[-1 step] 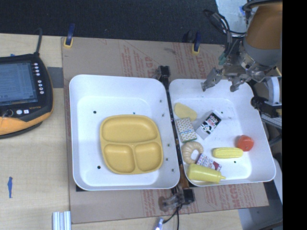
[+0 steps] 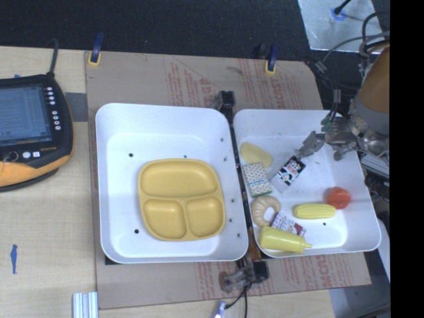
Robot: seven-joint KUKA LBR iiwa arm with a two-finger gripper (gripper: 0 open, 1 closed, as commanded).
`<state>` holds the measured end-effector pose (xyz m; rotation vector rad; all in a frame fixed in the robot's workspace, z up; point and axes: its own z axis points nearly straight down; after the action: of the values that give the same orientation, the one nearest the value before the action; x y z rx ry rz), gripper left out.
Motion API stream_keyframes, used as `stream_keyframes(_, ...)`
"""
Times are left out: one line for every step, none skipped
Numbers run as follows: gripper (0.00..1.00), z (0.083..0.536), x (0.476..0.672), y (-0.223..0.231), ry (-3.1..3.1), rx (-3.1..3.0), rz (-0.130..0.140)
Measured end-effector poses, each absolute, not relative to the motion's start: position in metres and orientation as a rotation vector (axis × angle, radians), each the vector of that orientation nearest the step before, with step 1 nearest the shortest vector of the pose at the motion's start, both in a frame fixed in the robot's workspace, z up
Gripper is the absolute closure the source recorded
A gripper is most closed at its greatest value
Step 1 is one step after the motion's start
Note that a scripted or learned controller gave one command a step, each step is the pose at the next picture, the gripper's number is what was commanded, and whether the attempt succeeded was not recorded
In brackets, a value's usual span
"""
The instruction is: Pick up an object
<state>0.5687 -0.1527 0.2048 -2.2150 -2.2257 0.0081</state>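
Observation:
The right bin (image 2: 351, 240) holds several small items. Among them are a black-and-white carton (image 2: 289, 171), a red tomato (image 2: 338, 197) and a yellow corn-like piece (image 2: 314, 211). A yellow bottle (image 2: 283, 240), a beige ring (image 2: 264, 209), a patterned packet (image 2: 256, 178) and a pale yellow piece (image 2: 255, 154) lie there too. My gripper (image 2: 326, 147) hangs over the bin's upper right part, just right of the carton. It is open, its fingers (image 2: 310, 143) spread with nothing between them.
The left bin (image 2: 116, 131) holds a yellow divided plate (image 2: 180, 198). A tablet in an orange case (image 2: 30, 128) lies at the far left of the bench. Blue clamps (image 2: 270, 57) pin the cardboard sheet at the back.

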Motion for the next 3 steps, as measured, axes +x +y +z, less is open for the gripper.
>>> stream_keyframes(0.00,0.100,0.533,-0.192,-2.225,-2.213,0.007)
stream_keyframes(0.00,0.092,0.585,-0.156,-2.228,-2.212,0.005)
stream_keyframes(0.00,0.141,0.547,-0.156,-2.227,-2.212,0.005)
